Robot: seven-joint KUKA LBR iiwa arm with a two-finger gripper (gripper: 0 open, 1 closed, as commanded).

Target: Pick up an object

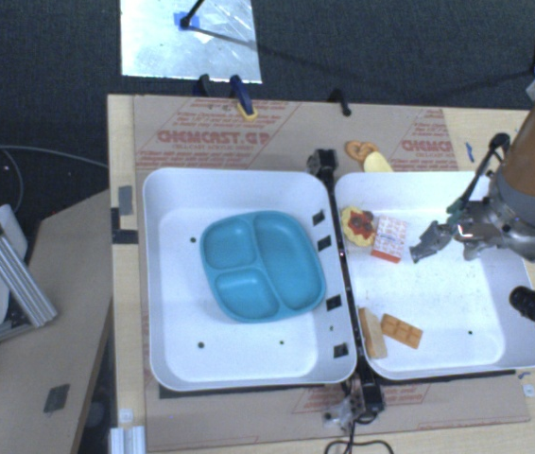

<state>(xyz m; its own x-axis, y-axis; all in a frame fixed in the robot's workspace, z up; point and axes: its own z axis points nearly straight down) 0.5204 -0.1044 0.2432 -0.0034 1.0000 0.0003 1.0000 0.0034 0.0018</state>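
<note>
- Setup: bench [277, 121] under brown protective sheet, dark carpet around; two white bins side by side.
- Nearest edge of right bin [494, 353]: orange waffle-like block [402, 330] lying flat, tan stick [372, 333] just beside it against the divider. Both sit clear of other items; the block looks the easier target.
- Mid-bin: gripper [428, 245] above the floor, fingers slightly apart, nothing between them.
- Just left of it: white-and-red packet [389, 238] touching a yellow-and-red toy [358, 224]. Judgement: the pair is crowded; descend squarely over the packet, fingers straddling its short sides.
- Left bin [173, 253]: blue divided plate [263, 265].
- Far rim: yellow piece [377, 163], outside the bins.
</note>
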